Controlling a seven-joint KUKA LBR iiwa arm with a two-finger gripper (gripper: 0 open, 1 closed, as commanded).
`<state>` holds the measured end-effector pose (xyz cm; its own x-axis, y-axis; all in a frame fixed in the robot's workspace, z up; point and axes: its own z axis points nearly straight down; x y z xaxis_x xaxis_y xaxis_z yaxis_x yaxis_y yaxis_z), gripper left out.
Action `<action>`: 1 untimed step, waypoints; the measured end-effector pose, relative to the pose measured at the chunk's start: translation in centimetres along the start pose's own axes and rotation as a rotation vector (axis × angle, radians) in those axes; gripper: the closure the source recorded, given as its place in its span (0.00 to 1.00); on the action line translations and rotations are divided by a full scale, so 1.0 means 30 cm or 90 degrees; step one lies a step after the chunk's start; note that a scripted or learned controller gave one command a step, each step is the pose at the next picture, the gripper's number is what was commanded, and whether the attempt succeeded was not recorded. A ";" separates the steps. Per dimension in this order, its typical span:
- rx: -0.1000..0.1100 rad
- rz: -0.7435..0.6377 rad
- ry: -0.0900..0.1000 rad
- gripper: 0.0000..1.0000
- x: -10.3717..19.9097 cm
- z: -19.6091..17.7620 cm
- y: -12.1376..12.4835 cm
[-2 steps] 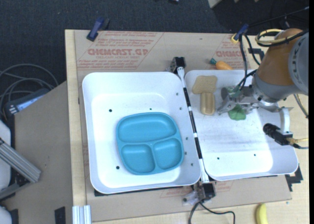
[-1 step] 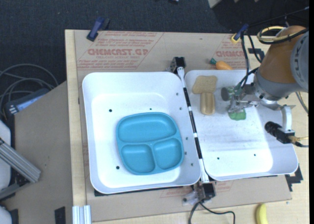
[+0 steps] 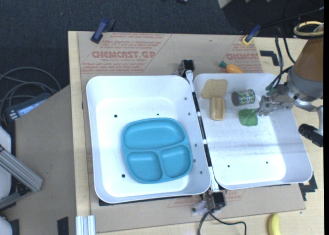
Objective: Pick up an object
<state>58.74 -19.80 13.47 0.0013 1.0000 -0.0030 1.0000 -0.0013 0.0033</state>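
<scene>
A: Where is the tool point(image 3: 266, 104) now?

B: Low in the right bin point(image 3: 257, 162), near its far right part. Cannot tell how the tool stands; too small and blurred here.

A: And the nearest thing to pick?

B: Green lump point(image 3: 249, 117), just beside the tool, on its left and slightly toward the front edge. Maybe touching, cannot say. No clear long axis; rounded, a bit irregular, bright green, looks soft like a toy vegetable.

A: Anything else close?

B: Small can point(image 3: 243, 97), also left of the tool, a little farther back, lying on its side with its axis running left to right. Farther left, well apart, a tan brush point(image 3: 216, 99), long axis front to back.

A: So the next move?

B: Probably a short shift left and down onto the lump. Risk of pushing it away or catching the can.
</scene>
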 end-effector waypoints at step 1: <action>0.000 -0.001 0.001 0.00 0.003 0.002 0.000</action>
<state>58.74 -19.71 13.41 0.0005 1.0000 -0.0018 1.0000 -0.0005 0.0026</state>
